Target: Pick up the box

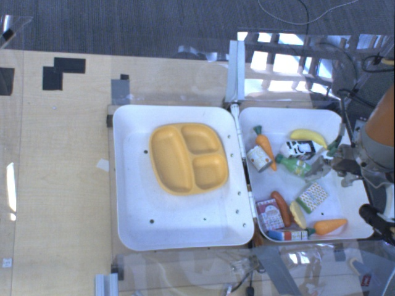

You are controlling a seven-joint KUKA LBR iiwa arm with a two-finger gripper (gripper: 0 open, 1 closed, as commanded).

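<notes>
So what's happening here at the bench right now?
A robot arm reaches in over the right bin, which is full of toy food and small boxes: carrots, a banana, a red box. Its gripper sits among them near a green bottle. The left bin holds a yellow tray.

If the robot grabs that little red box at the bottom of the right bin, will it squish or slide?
The red box looks like thin card, so it probably dents if squeezed hard. It lies flat, so it likely won't roll. The sausage rests against it and may shift.
</notes>
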